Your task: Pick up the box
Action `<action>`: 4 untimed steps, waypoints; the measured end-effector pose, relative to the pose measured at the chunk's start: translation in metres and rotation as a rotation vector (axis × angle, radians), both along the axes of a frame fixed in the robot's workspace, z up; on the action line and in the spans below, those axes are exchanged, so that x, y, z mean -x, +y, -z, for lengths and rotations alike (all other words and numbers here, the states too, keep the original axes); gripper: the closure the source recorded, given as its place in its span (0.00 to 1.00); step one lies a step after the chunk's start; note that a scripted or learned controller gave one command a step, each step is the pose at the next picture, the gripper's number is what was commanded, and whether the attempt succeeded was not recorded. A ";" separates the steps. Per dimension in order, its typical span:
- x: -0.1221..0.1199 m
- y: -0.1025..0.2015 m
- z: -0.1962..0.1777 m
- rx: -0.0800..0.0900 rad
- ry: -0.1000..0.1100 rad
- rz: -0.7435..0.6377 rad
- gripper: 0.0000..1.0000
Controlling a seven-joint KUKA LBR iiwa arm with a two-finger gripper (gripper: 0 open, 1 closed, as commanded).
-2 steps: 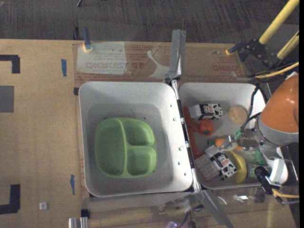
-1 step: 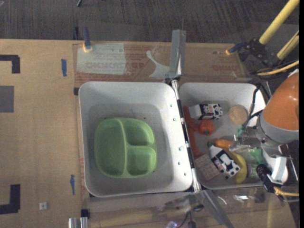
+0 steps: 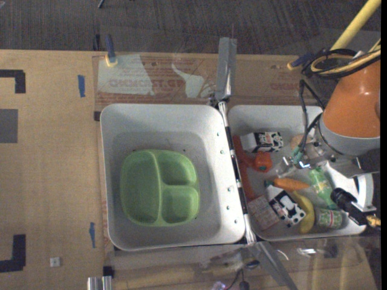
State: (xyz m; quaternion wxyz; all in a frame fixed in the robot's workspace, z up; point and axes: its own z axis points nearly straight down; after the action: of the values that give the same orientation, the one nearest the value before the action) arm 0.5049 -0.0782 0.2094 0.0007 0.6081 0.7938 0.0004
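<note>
Two small white cartons with black cow patches lie in the right bin [image 3: 239, 116]. One carton [image 3: 263, 141] rests near the bin's far left part, the other [image 3: 286, 206] near its front. A flat tan box [image 3: 260, 211] lies beside the front carton. My gripper [image 3: 304, 157] hangs low over the middle of the right bin, just right of the far carton and above an orange carrot [image 3: 291, 184]. The orange-banded wrist [image 3: 354, 110] covers much of it. I see nothing held in it.
The left bin [image 3: 115, 122] holds a green divided plate [image 3: 160, 187]. The right bin also holds a red utensil [image 3: 245, 169], a banana [image 3: 308, 214], a green bottle [image 3: 320, 184] and a labelled can [image 3: 330, 219], all crowded together.
</note>
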 end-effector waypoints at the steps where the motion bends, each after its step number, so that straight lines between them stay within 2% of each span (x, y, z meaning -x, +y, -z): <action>1: 0.009 0.082 0.018 -0.001 0.005 0.281 1.00; 2: 0.013 0.052 0.026 -0.001 0.005 0.399 1.00; 3: -0.053 0.125 0.019 0.001 0.003 0.687 1.00; 4: -0.055 0.242 0.042 0.000 0.003 0.478 1.00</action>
State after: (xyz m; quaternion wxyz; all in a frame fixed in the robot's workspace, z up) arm 0.5601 0.1636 0.1676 -0.0005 0.7787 0.6274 -0.0007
